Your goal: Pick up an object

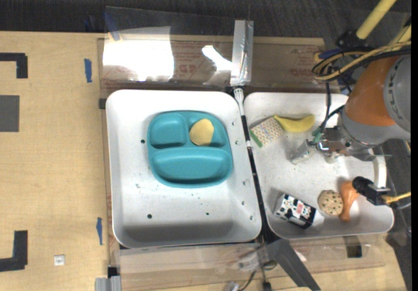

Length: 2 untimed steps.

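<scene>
Banana [295, 123] beside sponge [266, 132]; cookie [330, 202] near tool [307, 150].

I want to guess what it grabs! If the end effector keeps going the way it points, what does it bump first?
Probably the bare white floor of the right bin, beside the yellow banana. The end effector points down-left, but depth is unclear.

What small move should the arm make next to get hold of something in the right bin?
Probably a short descent toward the yellow banana-shaped toy. The pincer sits low in the right white bin, just below the banana and beside a green-patterned sponge block, with nothing seen between its tips.
</scene>
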Each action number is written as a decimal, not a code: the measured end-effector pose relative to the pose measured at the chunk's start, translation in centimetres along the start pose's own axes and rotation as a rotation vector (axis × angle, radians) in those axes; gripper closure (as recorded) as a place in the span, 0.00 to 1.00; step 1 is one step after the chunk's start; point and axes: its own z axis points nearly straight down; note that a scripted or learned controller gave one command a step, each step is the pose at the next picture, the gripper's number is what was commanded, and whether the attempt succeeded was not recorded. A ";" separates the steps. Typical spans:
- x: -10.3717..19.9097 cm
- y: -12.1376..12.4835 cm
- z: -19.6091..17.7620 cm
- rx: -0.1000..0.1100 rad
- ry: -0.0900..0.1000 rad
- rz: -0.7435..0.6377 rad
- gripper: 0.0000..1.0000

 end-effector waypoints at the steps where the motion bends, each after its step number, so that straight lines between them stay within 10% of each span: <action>1: 3.9 9.7 -0.4 0.023 0.004 -0.082 0.00; 2: 4.6 9.2 0.1 0.013 -0.003 -0.091 0.00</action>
